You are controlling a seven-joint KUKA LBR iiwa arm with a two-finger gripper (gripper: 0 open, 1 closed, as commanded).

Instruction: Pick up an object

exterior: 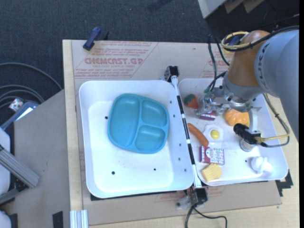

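My gripper (209,106) hangs low over the far-left part of the right bin (278,148), below the arm's orange band. Just under it lies a small pink and white item (205,116), and I cannot tell whether the two touch. A red and green strawberry (190,100) lies left of the gripper, and an orange fruit (236,117) right of it. Toward the front lie an orange sausage (198,134) and a fried egg (214,134). Nearer the front edge are a pink and white packet (212,155) and a yellow block (212,172).
The left bin (95,165) holds a blue divided plate (138,123). A white lump (260,164) and a small grey cylinder (244,144) sit at the right bin's right side. A cable (270,137) runs across that side. A blue clip (91,38) lies on the board behind the bins.
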